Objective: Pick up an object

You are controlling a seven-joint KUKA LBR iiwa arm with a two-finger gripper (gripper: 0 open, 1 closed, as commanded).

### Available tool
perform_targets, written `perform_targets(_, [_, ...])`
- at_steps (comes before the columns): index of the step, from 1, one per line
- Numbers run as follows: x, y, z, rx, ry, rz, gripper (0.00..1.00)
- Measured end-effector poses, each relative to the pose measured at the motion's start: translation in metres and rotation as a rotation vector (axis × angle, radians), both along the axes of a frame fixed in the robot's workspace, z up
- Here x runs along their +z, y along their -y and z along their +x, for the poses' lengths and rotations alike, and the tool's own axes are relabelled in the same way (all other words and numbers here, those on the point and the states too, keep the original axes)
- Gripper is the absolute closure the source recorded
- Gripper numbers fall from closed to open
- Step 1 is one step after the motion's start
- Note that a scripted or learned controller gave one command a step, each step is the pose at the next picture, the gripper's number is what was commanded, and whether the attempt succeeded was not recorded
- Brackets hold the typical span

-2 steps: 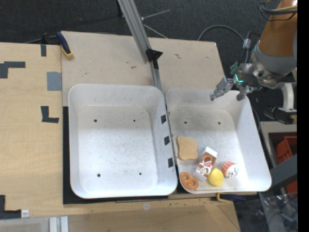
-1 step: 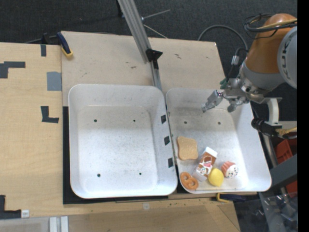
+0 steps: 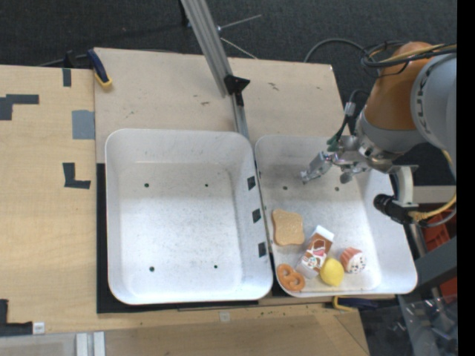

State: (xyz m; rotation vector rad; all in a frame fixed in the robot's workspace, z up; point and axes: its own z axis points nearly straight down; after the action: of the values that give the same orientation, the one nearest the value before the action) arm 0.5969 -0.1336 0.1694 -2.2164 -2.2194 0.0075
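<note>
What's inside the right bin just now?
The right bin holds a bread slice, small carton, pretzel, lemon and a red-and-white toy. The gripper hovers over its far end.

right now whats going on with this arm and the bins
A grey KUKA arm with an orange band reaches in over the right bin, its claw hanging above the bin's bare upper part with nothing between its fingers. The things to pick lie clustered at the bin's near end: a slice of toast, a small carton, a pretzel, a lemon and a small red-and-white item. No pick has happened yet.
</note>
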Motion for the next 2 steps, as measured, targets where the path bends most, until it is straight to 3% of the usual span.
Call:
perform_targets(1, [-0.063,-0.007,-0.003,0.000,-0.002,0.001,0.00])
perform_targets(2, [-0.049,-0.007,-0.001,0.001,0.004,0.000,1.00])
